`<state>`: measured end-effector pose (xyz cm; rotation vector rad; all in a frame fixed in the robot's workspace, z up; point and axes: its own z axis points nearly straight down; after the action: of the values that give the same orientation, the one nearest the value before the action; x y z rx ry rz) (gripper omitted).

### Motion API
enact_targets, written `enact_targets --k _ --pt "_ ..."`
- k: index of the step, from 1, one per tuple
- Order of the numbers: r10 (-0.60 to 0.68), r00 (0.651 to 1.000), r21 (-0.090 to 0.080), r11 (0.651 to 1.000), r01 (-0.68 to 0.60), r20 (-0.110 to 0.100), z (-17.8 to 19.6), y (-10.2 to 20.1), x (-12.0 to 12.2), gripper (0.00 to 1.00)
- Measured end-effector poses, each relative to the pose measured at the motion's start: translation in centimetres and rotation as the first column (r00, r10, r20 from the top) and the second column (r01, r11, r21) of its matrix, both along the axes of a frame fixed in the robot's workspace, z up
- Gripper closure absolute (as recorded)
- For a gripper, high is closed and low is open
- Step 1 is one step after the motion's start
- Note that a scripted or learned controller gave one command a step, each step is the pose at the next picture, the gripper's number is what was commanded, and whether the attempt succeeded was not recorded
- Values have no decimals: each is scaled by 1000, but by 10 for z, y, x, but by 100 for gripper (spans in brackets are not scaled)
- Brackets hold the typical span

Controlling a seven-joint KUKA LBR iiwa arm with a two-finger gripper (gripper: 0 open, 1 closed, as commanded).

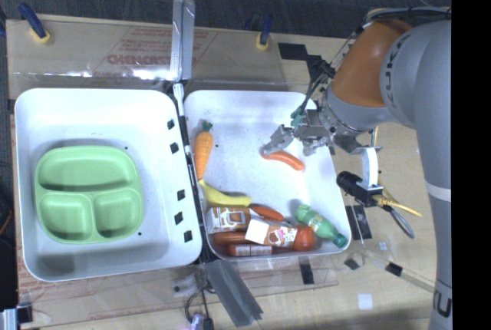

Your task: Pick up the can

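Pincer spread, grasping nothing, beside sausage; steer it toward the can, probably lying along the bin front.

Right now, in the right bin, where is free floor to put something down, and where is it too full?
In the right bin, bare floor lies between the carrot and the gripper, and along the far wall. The near edge is crowded: banana, cartons, green bottle.

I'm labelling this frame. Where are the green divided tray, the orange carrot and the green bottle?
Green divided tray (pixel 89 193): camera view, on the central ridge.
Orange carrot (pixel 202 153): camera view, mid body.
Green bottle (pixel 318 224): camera view, mid body.
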<state>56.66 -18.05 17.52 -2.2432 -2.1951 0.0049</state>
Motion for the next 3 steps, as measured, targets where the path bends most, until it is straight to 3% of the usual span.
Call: enact_targets --k 1,2,3 --pt "-80 997 2 997 80 -1 -84 4 -70 0" --pt "-88 996 2 996 88 -1 -85 78 -58 0" --pt "68 998 0 998 -68 3 -83 17 13 0"
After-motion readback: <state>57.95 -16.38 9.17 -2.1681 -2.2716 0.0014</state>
